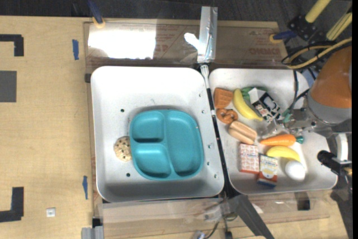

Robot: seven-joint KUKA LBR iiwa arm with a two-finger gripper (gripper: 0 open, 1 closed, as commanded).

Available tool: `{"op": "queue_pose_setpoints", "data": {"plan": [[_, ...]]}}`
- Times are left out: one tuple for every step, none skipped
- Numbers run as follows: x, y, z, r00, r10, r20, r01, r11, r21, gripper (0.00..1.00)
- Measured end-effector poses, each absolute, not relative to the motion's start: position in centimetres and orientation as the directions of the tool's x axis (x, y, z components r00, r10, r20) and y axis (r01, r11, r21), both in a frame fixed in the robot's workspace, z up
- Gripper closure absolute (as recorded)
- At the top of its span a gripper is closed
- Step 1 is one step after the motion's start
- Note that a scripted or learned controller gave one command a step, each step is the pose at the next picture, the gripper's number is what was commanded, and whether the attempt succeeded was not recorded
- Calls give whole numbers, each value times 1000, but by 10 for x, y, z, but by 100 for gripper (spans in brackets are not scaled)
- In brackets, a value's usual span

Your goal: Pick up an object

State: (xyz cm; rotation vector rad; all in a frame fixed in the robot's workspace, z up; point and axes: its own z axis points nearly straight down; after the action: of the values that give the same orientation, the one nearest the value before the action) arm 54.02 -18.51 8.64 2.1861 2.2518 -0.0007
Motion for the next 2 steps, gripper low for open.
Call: {"op": "queue_pose_setpoints", "data": {"plan": [[543,-183,99,-32,999,-3,999,32,10,100],[552,-159,229,309,951,0,951,-309,4,100]]}}
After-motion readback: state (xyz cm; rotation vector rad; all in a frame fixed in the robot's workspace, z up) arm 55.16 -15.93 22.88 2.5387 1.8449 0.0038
